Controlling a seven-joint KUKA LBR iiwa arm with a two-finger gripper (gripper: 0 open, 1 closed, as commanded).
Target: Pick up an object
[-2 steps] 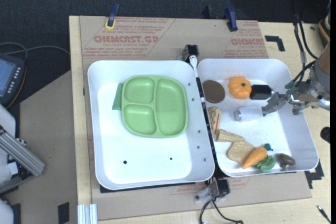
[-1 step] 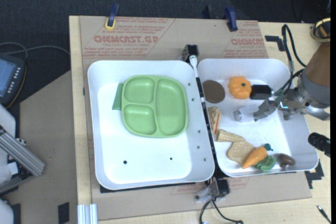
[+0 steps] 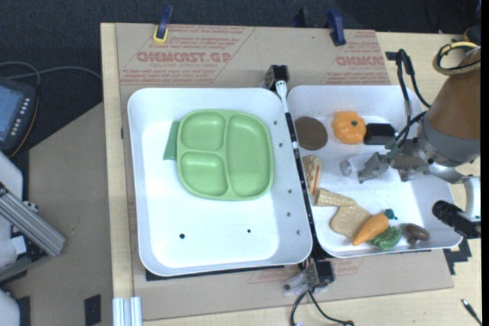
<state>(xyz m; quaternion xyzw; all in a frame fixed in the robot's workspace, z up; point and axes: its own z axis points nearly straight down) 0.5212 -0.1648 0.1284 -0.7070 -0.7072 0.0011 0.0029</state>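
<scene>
Plate (image 3: pixel 225 154) in left bin (image 3: pixel 153 187)

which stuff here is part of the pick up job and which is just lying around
Job: claw; right bin items: orange pumpkin, brown disc, carrot, bread slice.
Lying about: green divided plate in left bin, blue clamp, yellow clamp.

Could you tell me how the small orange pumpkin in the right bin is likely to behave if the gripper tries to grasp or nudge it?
The pumpkin looks round and smooth, so it may roll or slip from the gripper. It looks like a small toy, so probably light.
</scene>
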